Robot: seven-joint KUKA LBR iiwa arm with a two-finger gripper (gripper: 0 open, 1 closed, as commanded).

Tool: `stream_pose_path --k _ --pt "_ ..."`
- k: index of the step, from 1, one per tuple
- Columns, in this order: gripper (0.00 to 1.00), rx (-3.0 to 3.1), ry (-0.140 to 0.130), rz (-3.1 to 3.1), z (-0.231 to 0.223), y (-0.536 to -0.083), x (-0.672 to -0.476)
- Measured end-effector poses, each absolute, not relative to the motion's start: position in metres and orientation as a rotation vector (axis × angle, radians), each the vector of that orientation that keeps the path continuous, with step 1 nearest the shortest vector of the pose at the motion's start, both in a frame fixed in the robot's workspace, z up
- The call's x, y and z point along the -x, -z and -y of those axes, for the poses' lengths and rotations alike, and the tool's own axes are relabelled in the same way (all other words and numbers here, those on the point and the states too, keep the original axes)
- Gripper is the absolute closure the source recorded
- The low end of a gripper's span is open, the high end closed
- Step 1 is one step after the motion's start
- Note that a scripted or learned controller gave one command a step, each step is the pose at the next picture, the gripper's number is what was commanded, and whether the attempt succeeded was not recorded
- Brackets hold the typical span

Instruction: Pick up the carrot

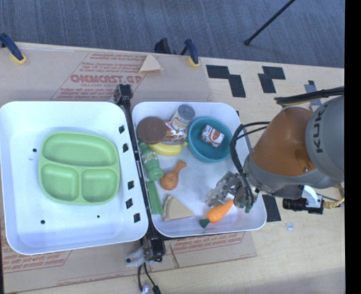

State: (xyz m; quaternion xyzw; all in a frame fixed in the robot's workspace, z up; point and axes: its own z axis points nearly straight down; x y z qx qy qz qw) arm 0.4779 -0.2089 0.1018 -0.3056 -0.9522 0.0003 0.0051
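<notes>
Left bin: green divided tray. Right bin: orange carrot with green tip, lower right. Pincer just above carrot; grip state indeterminate.

Slanted overhead view of both bins

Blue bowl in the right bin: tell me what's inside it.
The blue bowl holds one small packet with a white, red and dark label, lying across its middle. The packet covers the bowl's floor beneath it, so anything under it can't be seen.
</notes>
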Motion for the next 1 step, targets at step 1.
stream_pose_path --k 1 --pt "0.00 0.956 -0.002 2.981 0.2089 -0.1015 -0.4777"
